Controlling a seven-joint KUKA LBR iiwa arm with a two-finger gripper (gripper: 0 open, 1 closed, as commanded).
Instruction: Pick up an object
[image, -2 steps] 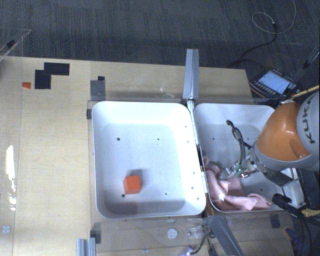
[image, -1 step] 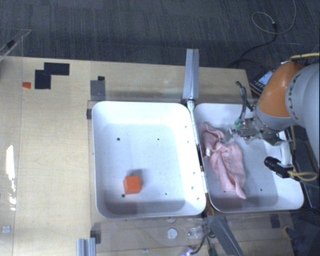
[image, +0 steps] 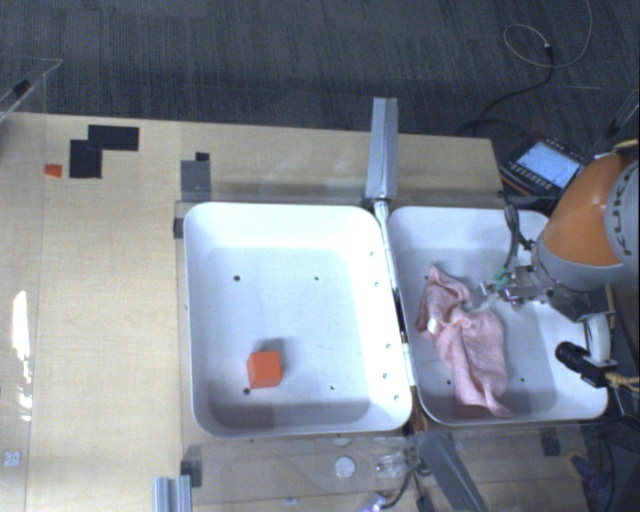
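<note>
A crumpled pink cloth (image: 462, 342) lies in the right bin (image: 560, 400), stretching from its middle toward the front. A small orange block (image: 265, 369) sits in the left bin (image: 215, 300), near the front left. My gripper (image: 497, 291) hangs low over the right bin, at the cloth's upper right edge, and seems to touch or nearly touch the fabric. The grey arm with its orange band (image: 590, 225) reaches in from the right behind it.
A metal divider post (image: 383, 150) stands behind the seam between the bins. Black patches (image: 98, 148) and a small orange marker (image: 53, 171) lie on the bench at far left. A screen device (image: 545, 165) and cables sit behind the right bin.
</note>
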